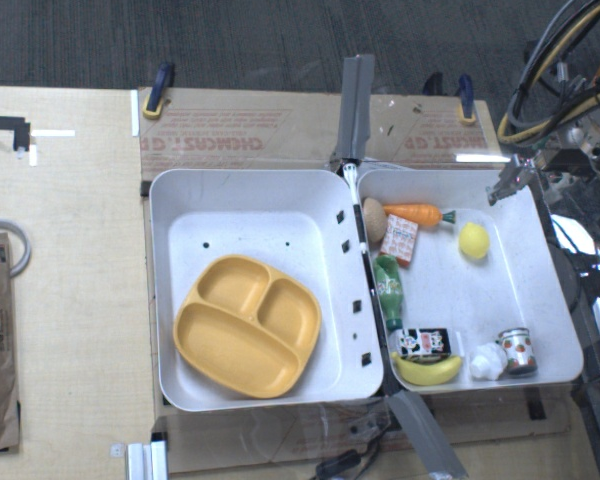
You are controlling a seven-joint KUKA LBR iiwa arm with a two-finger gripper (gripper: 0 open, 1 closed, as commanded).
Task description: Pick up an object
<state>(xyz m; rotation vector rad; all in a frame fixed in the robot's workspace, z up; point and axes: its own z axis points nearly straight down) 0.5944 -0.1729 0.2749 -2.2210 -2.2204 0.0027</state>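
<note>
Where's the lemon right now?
The lemon lies in the upper part of the right bin, just right of the carrot and clear of the items along the bin's left wall.

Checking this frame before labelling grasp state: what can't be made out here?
- Gripper: small, at the right bin's far corner in the camera view; finger state unreadable.
- Arm: cut off by the right edge, tangled with cables.
- Carton: print too small to read; banana overlaps its lower edge.
- White item beside the can: blurred, identity unclear.
- Brown object: partly behind the bin divider.
</note>
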